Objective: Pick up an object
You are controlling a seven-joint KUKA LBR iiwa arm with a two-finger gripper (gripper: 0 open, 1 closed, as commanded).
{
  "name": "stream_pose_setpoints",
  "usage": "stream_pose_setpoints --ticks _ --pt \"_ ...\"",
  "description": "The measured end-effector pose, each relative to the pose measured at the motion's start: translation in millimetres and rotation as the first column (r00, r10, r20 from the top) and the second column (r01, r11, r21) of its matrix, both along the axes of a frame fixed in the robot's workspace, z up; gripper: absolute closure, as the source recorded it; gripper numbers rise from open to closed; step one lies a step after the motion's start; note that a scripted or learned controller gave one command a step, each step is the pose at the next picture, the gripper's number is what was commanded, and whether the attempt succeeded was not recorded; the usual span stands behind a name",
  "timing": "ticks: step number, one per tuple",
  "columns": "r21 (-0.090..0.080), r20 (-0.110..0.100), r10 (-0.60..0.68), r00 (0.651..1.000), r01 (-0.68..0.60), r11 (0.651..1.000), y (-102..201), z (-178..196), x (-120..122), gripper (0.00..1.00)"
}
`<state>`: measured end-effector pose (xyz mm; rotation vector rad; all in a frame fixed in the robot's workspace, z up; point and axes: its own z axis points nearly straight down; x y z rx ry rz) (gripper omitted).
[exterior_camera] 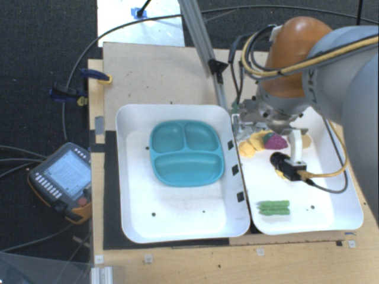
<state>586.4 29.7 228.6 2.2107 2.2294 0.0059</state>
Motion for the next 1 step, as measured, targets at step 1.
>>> stream_pose_setpoints --ticks 1 --pt "0.001 -0.001 0.001 1.000 -0.001 1.000 54.2 6.0 3.9 1.00"
